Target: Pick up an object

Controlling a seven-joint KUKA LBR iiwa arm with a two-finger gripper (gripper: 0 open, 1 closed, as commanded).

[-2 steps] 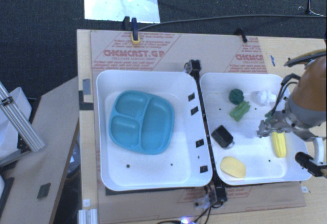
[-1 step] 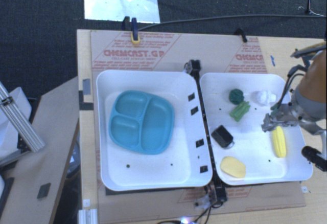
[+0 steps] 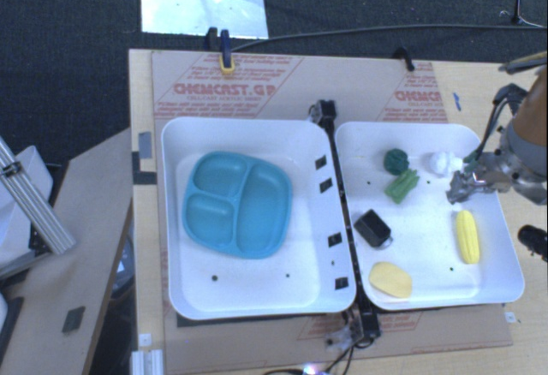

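At the right edge the arm (image 3: 529, 138) is cut off by the frame, so just the wrist end and gripper (image 3: 461, 187) show; the gripper is a small dark-grey cluster over the right bin's (image 3: 497, 279) far-right side, too blurred to read, so its state: cannot tell. Nothing visibly held. Just below it lies a corn cob (image 3: 467, 236), yellow, elongated, ribbed-looking, lengthwise along the bin's right wall. Just left of the gripper sits a small white ball-like item (image 3: 439, 163), hard to separate from the white bin floor. Beside that, a dark green rounded lump (image 3: 396, 161), and touching or nearly touching it below, a lighter green ridged piece (image 3: 402, 186), tilted; exact shape unclear. Near the bin centre is a black boxy block (image 3: 373, 229), matte, with a lighter grey edge. Toward the near wall lies a pale yellow smooth oval (image 3: 390, 280). Left bin (image 3: 197, 296) holds a teal plastic divided plate (image 3: 235, 204), three compartments, rounded corners, glossy. Both bins are shallow white plastic, joined at a black clipped seam (image 3: 336, 211).
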